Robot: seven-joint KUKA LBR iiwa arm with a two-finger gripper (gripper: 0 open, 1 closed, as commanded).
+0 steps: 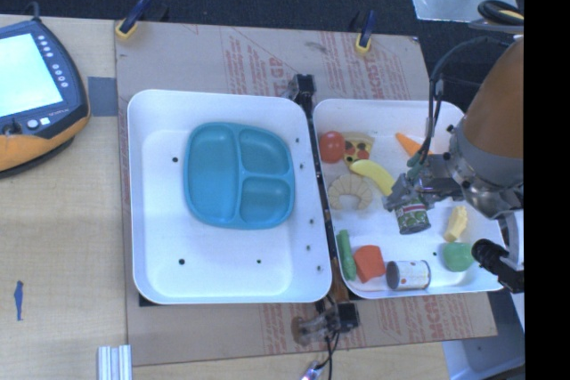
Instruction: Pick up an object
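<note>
The right bin (356, 113) holds several toy foods: a red tomato (331, 146), a pizza slice (358, 145), a yellow banana (372, 175), a beige croissant (351, 191) and an orange carrot (409, 143). My gripper (408, 191) hangs over the middle of this bin, reaching in from the right. A small dark-labelled can (412, 217) sits tilted directly beneath it, touching or very close to it. Whether the can is gripped is hidden by the wrist.
Along the right bin's front lie a green cucumber (344, 249), a red block (369, 262), a white can on its side (408, 275), a green piece (457, 256) and a yellow piece (456, 223). The left bin (151, 262) holds a blue divided plate (239, 174). A tablet (31, 93) lies far left.
</note>
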